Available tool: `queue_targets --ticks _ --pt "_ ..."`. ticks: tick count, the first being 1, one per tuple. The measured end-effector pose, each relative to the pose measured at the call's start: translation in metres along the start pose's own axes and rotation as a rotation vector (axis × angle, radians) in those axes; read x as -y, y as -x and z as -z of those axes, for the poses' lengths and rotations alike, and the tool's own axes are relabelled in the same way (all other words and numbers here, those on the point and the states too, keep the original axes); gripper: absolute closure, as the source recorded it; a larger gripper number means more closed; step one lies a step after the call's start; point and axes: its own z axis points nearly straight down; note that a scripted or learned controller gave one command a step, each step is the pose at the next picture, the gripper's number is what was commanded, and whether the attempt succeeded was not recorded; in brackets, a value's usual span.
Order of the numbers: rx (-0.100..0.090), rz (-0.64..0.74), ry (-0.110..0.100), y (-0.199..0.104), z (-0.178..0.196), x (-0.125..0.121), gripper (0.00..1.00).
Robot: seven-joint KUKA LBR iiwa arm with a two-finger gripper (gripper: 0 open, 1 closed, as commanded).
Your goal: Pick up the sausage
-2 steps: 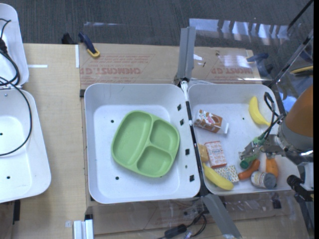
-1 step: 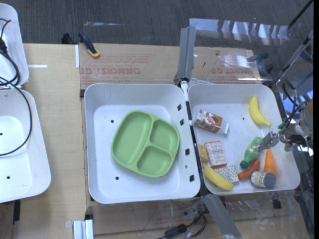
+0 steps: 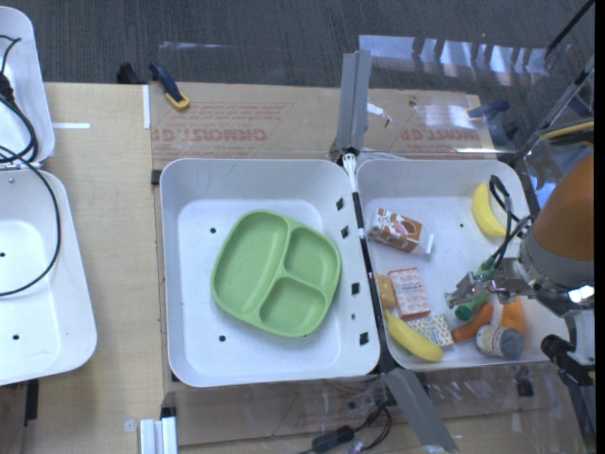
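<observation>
**Arm.** The arm [image 3: 565, 218] enters from the right, its orange band over the right bin's [image 3: 444, 165] far right side. The wrist slants down and leftward. The gripper [image 3: 470, 291], metallic with a green patch, sits low in the bin's right half amid the clutter. How far it is open or closed cannot be told, and nothing is visibly held.

**Task item.** The sausage [image 3: 470, 323] is a short reddish-orange piece lying tilted on the bin floor. It is just below the gripper in the picture, and whether they touch cannot be told.

**Neighbours, right bin.**
- An orange bottle [image 3: 511, 315] and a pale jar [image 3: 498, 341] lie just right of the sausage.
- A patterned packet [image 3: 437, 330] and a banana [image 3: 413, 337] lie just left of it, by the near wall.
- A small red-and-white box [image 3: 408, 292] lies left of the gripper.
- A carton [image 3: 402, 231] lies farther back.
- A second banana [image 3: 487, 211] is at the far right corner, crossed by black cabling.

**Left bin.** The left bin [image 3: 189, 253] holds a green three-compartment plate [image 3: 274, 272], roughly centred.

**Surface and room.**
- The bench top [image 3: 246, 116] is covered with brown cardboard.
- A blue-and-yellow clamp [image 3: 168, 85] lies at the bench's far edge.
- A white tub [image 3: 38, 291] with a black cable [image 3: 49, 218] stands at the left.
- The floor [image 3: 236, 17] beyond is dark carpet.
</observation>
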Motion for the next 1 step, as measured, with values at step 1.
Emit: queue_targets --ticks 1 --pt "0.0 0.005 0.0 -0.011 -0.0288 0.0003 0.0"
